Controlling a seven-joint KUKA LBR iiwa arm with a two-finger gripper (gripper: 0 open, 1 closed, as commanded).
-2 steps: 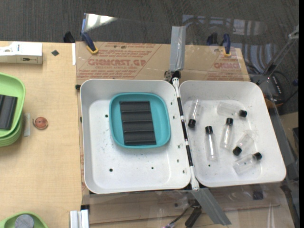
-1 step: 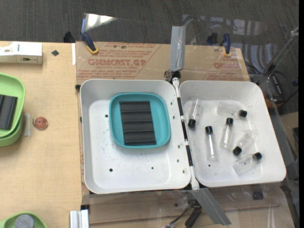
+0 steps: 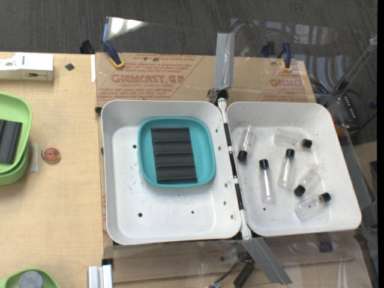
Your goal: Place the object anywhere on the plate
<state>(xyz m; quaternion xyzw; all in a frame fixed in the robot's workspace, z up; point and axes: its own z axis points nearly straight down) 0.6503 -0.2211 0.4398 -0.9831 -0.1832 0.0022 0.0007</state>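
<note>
White bins (image 3: 120, 221), wooden bench (image 3: 66, 221), dark carpet (image 3: 180, 5) beyond

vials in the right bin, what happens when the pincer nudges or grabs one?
Each vial is a clear cylinder lying on its side, so it likely rolls if nudged. It looks smooth, probably slippery and light. If glass, perhaps fragile; I cannot tell the material.

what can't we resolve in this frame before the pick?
- Clear vials in the right bin: glass fades into the white floor, so outlines and exact count are uncertain; black caps are clear.
- Teal plate: the dark ribbed insert's depth can't be judged.
- Green tray: cut by left edge.
</note>
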